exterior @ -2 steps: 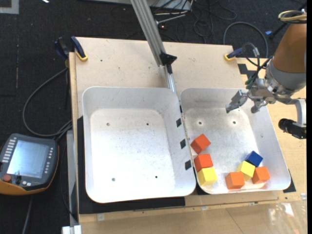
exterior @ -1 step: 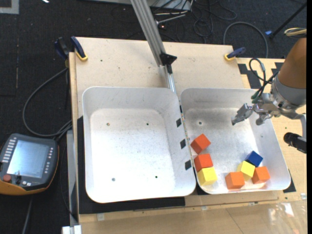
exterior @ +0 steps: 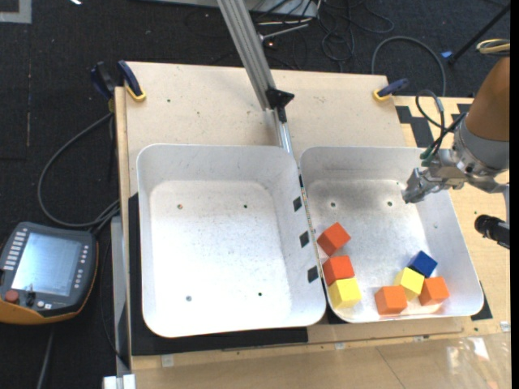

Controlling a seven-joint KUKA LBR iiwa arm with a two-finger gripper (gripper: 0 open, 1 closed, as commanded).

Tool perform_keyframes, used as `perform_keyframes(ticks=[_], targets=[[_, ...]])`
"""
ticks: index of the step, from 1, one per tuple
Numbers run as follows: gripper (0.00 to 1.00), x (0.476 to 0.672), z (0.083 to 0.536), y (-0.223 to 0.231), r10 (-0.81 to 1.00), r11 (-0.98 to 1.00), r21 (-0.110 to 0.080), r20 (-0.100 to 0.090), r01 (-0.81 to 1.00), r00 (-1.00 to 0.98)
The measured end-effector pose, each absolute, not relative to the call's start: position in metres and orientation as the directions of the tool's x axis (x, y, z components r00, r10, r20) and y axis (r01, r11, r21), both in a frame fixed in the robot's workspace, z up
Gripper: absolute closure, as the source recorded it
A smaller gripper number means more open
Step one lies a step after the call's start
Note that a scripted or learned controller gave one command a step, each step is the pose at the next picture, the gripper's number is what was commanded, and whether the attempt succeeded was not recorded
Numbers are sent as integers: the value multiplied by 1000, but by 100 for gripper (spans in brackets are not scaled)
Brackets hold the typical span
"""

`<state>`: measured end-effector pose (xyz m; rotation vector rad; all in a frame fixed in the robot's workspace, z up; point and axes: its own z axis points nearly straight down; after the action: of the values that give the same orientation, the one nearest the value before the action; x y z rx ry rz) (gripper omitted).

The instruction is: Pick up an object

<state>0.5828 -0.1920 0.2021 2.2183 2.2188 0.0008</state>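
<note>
Several small blocks lie in the right bin point(exterior: 369, 162). Two orange blocks point(exterior: 333, 238) point(exterior: 338, 267) and a yellow block point(exterior: 344, 291) line up along its left wall. Near the front right corner sit an orange block point(exterior: 391, 299), a yellow block point(exterior: 412, 280), a blue block point(exterior: 422, 263) and another orange block point(exterior: 434, 290). My gripper point(exterior: 413, 191) hangs over the bin's far right part, well behind the blocks and apart from them, with nothing visibly in it.
The left bin point(exterior: 154, 168) stands beside the right one. A metal pole point(exterior: 247, 43) slants down to the bins' shared back edge. A teach pendant point(exterior: 45, 270) lies left of the bench. Clamps point(exterior: 130, 83) point(exterior: 389, 89) sit at the back corners.
</note>
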Motion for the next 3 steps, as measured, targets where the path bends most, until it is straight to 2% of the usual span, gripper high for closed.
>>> perform_keyframes(ticks=[1,2,3], targets=[[0,583,202,-192,1000,0,3,-2,1000,0],[0,560,234,-211,1000,-3,4,-3,1000,3],[0,589,127,-172,1000,5,-6,3,1000,-5]])
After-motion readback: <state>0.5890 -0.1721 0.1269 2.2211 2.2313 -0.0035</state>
